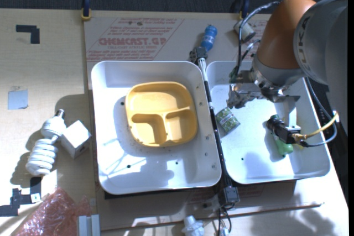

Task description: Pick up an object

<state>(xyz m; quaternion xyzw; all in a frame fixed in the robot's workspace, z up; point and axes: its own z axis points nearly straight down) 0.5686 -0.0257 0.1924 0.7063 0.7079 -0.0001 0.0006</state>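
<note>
Already low in the right bin [310,171], the gripper [239,98], its state impossible to tell, hovers at twelve o'clock above a small green packet [227,119]; a slanted descent could nudge it away.

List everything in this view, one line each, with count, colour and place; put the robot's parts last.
bins: two, white, side by side on the bench.
divided tray: one, yellow, in the left bin.
small packet: one, green and white, at the right bin's left side.
green object: one, green, in the right bin, right side.
light bulb: one, white spiral, on the bench left of the bins.
white cube: one, white, beside the bulb.
blue bottle: one, blue, behind the bins.
red mesh: one, red, bottom left corner.
arm: one, grey and orange, over the right bin.
gripper: one, dark, above the packet.
</note>
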